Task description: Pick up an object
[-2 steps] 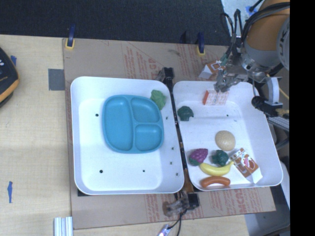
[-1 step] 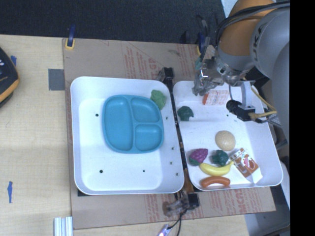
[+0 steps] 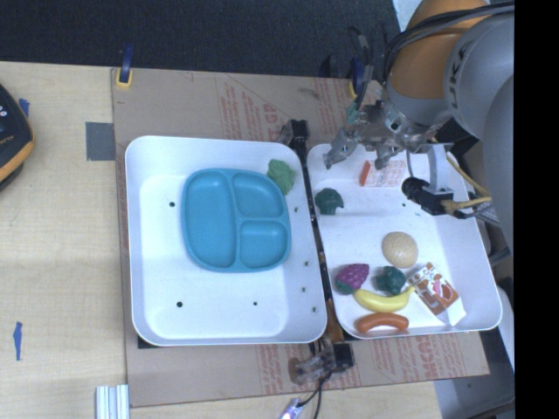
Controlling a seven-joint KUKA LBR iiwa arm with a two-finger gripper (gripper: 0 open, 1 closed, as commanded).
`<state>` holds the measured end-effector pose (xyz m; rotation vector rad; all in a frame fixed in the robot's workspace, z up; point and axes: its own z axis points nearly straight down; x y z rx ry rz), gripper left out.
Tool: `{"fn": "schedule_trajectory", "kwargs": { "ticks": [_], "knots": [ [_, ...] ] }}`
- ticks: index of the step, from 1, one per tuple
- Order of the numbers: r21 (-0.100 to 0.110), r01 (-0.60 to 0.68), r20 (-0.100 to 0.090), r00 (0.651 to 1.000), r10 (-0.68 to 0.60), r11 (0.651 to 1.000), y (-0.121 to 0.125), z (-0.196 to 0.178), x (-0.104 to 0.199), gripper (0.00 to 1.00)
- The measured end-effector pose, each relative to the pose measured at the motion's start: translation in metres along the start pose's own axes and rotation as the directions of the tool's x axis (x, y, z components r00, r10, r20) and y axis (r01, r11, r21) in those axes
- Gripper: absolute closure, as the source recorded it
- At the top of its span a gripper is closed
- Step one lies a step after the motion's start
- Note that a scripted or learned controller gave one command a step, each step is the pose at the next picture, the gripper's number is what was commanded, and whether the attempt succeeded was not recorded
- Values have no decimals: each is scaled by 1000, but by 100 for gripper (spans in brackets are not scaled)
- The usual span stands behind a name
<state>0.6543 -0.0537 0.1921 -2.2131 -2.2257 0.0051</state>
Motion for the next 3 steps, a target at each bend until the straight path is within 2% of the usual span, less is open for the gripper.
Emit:
{"fn": "schedule_trajectory", "kwargs": {
  "ticks": [1,2,3],
  "knots": [
    [0,-3,1,1000,3,1000,-45,1,0,0],
    [0,-3,2,1000,3,1000,2,101,-49,0],
    [0,-2,1,1000,2,1000,-15,96,-50,0]
  ]
}}
